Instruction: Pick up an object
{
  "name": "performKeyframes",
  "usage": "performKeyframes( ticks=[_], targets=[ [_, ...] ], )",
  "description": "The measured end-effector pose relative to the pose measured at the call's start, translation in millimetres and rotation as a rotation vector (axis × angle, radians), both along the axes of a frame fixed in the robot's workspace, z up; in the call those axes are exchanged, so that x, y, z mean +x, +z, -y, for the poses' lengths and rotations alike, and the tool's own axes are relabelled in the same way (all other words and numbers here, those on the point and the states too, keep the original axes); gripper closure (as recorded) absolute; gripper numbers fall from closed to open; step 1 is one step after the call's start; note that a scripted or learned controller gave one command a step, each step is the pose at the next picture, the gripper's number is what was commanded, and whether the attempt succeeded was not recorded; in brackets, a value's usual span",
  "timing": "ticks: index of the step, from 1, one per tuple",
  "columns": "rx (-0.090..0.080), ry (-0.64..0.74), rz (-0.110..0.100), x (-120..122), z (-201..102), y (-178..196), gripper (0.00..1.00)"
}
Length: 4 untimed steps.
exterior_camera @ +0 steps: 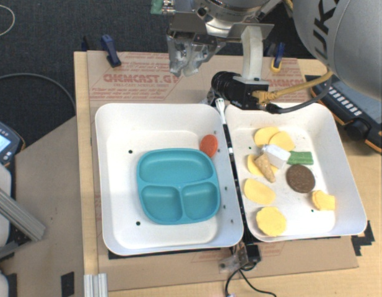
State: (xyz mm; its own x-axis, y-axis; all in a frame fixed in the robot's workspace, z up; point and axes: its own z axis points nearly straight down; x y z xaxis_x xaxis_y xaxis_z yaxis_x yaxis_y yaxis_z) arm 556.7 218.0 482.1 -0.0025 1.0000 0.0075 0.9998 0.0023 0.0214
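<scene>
My gripper (189,62) hangs high over the cardboard behind the left bin (108,166), its fingers open with nothing between them. In that bin lie a teal divided plate (177,186) and a small orange-red round piece (208,144) by the right wall. The right bin (350,187) holds several yellow pieces (260,192), a brown disc (300,179), a green block (301,158), a white block (277,154) and a tan piece (265,167). The gripper is up and left of all the right bin's items.
Blue clamps (110,50) (277,57) grip the cardboard sheet (135,76) at the back edge. A yellow cable (296,88) crosses the right bin's back rim. The arm's grey body (345,30) fills the upper right.
</scene>
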Motion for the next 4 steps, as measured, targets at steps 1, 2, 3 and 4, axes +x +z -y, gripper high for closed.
performKeyframes(
  ticks=[1, 2, 3, 4],
  targets=[
    [-0.009, 0.0, -0.026, -11, -7, -37, 1.0],
    [-0.011, -0.007, -0.028, 36, 10, -90, 1.0],
    [-0.01, -0.003, -0.025, 111, -6, -163, 1.0],
    [-0.007, -0.001, -0.014, 110, -7, -145, 1.0]
  ],
)
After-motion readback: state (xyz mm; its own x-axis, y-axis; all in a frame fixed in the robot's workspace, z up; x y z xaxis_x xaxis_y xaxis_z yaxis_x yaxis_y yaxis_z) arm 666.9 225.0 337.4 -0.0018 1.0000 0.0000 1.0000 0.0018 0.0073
